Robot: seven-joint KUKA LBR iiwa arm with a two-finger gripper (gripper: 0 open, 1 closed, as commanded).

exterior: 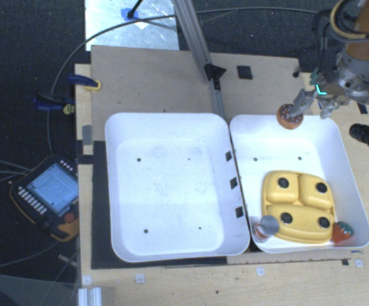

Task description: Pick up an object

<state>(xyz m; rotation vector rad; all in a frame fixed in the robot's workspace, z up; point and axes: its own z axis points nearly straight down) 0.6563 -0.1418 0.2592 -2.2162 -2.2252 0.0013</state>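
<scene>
One small brown object hangs at my tool, over the right bin's far edge; I can't tell if it's pinched. The yellow tray lies toward the near edge.

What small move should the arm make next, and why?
Probably lift a little higher. The gripper appears to have a small orange-brown object at its fingers, hanging over the far rim of the right bin, so raising it would confirm the grasp.

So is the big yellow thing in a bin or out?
In. The big yellow thing lies inside the right bin, near its front edge.
</scene>
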